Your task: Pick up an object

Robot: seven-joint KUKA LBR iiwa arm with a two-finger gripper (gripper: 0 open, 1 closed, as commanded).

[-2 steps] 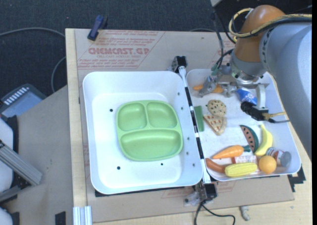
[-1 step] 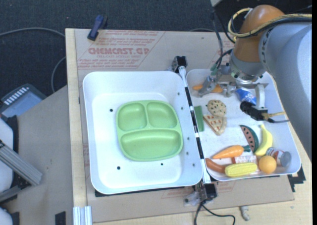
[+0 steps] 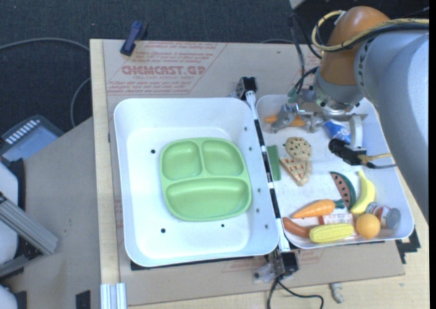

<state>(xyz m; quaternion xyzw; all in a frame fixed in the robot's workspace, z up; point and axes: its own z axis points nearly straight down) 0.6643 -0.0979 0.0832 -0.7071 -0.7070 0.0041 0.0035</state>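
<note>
My gripper (image 3: pixel 300 116) hangs low over the far end of the right bin (image 3: pixel 403 200), under the grey arm with its orange band. A small orange piece (image 3: pixel 278 121) lies right at the gripper's left side, touching or nearly touching it. A blue item (image 3: pixel 337 129) sits just to the gripper's right. Nearer the front lie a round cookie (image 3: pixel 297 146), a cheese wedge (image 3: pixel 298 168), a watermelon slice (image 3: pixel 343 189), a banana (image 3: pixel 366 192), a carrot (image 3: pixel 314 209), a corn cob (image 3: pixel 332 233) and an orange (image 3: pixel 368 225).
The left bin (image 3: pixel 136 185) holds a green divided plate (image 3: pixel 204 180). A green strip (image 3: pixel 273 161) lies along the right bin's left wall. A small can (image 3: pixel 390 217) sits at the front right corner. A blue clip (image 3: pixel 133 37) rests on the bench behind the bins.
</note>
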